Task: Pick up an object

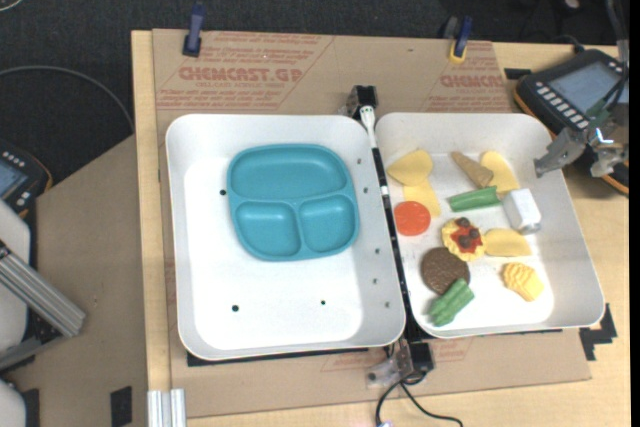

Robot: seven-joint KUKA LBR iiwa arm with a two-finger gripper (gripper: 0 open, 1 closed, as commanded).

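Note:
The right bin holds several toy foods: a red tomato slice, a brown cookie, a green bean, a white block, a small pizza piece, a yellow corn piece and a tan wedge. More yellow pieces lie among them. My gripper hangs at the right bin's far right rim, off to the right of the food and above the white block. Nothing is seen in its grasp.
A teal divided plate lies in the left bin. Both bins rest on a cardboard sheet held by two clamps. A black pendant sits beyond the right bin's far corner.

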